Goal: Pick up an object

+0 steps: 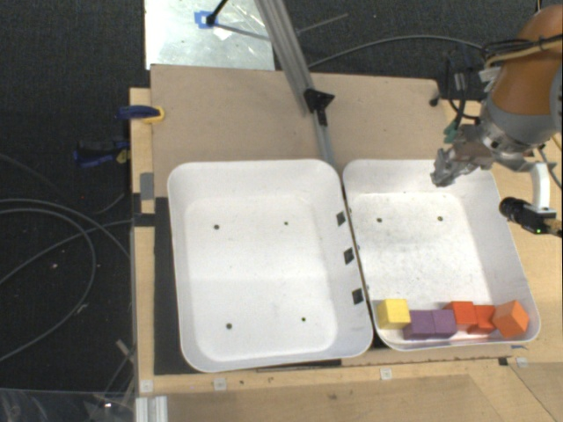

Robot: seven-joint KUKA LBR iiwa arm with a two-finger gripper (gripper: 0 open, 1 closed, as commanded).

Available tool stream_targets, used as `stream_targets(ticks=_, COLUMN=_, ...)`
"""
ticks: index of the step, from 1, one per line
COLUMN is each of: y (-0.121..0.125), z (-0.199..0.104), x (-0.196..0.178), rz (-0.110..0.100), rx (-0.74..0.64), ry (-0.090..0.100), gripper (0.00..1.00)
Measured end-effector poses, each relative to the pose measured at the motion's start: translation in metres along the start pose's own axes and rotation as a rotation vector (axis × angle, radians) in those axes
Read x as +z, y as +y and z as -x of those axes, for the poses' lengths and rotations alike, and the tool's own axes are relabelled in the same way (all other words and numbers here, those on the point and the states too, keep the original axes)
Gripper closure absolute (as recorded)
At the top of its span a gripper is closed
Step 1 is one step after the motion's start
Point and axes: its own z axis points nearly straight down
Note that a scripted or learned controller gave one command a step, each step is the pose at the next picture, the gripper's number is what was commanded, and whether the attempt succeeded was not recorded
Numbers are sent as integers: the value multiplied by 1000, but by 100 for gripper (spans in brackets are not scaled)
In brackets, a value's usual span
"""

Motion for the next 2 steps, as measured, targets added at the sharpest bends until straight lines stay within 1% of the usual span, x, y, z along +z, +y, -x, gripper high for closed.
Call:
stream_targets(ticks=1, y=-19, z=-103, x=36, rz=-4, rx=-14, ry=5, gripper=100)
stream_targets(ticks=2, y=-79, z=-171, x=35, rz=-6, rx=-14, ry=5, gripper=100)
